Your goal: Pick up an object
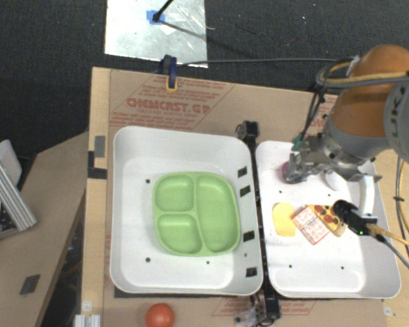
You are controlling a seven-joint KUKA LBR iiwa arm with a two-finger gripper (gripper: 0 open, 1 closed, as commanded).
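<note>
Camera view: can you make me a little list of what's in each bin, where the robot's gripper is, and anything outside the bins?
left bin: one green tray with three sections
right bin: yellow block, red and white packet touching it, small purple thing
gripper: down in the back left corner of the right bin, right at the purple thing; I can't tell if it holds it
outside the bins: orange ball on the bench, in front of the left bin
</note>
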